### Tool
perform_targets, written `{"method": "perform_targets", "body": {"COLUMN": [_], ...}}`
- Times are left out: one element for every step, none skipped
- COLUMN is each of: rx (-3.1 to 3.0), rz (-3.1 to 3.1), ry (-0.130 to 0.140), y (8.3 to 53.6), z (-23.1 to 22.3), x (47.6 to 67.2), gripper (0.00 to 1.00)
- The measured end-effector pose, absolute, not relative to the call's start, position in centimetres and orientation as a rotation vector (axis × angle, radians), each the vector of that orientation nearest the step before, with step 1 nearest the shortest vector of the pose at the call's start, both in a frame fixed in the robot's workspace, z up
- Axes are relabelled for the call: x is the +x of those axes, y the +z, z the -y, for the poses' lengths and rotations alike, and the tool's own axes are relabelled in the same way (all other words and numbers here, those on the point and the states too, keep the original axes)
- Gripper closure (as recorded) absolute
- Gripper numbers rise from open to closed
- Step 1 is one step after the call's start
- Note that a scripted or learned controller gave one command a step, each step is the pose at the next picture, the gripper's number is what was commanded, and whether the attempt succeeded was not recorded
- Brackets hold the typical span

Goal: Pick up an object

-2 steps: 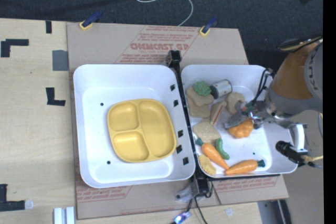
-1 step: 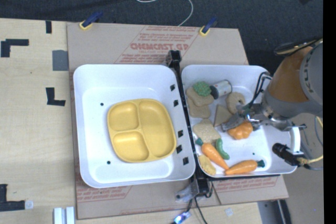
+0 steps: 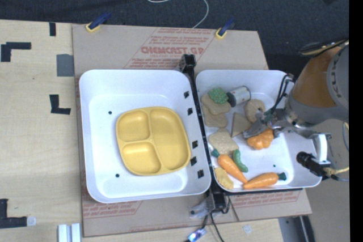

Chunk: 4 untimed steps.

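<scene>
Overhead, seemingly slanted view of both bins (image 3: 91, 122)

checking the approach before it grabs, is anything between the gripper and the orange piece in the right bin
Nothing visible does. The gripper sits low in the right bin, right at the orange piece. The carrots lie nearer the camera, off to the side.
</scene>
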<state>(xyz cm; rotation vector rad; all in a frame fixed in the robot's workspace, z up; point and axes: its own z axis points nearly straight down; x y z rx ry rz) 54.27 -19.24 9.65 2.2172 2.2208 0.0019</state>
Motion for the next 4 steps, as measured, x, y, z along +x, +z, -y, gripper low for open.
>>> {"method": "perform_targets", "body": {"rx": [2.219, 2.218, 2.220, 2.217], "rz": [-2.221, -2.220, -2.223, -2.231], "ry": [0.001, 0.002, 0.000, -0.001], "y": [14.9, 21.1, 22.5, 21.7], "z": [19.3, 19.7, 19.7, 13.6], "x": [53.7, 53.5, 53.6, 53.3], "gripper": [1.00, 1.00, 1.00, 1.00]}}
